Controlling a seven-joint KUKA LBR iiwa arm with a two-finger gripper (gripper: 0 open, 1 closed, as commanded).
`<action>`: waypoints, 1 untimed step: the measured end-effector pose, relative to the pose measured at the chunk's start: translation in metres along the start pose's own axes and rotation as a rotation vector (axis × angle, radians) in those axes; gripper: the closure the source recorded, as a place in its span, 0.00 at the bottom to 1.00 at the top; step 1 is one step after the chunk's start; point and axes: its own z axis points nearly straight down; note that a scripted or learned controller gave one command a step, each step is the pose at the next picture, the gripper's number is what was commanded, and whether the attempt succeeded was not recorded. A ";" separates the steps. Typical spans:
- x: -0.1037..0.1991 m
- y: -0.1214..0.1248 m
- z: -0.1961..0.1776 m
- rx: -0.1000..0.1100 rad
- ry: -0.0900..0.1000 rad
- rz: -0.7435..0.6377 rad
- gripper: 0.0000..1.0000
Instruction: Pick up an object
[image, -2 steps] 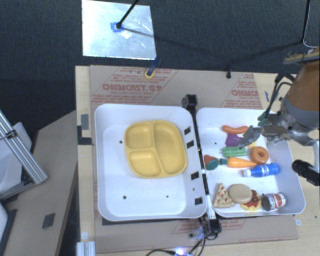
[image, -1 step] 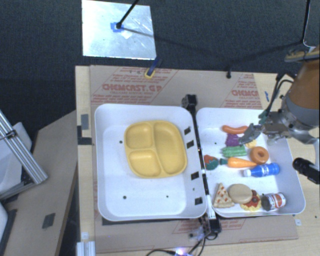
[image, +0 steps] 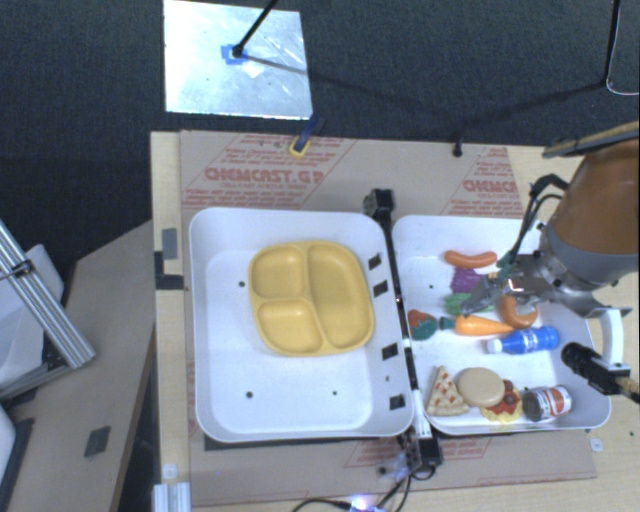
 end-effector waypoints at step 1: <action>-0.005 0.001 0.062 0.001 0.000 0.001 0.00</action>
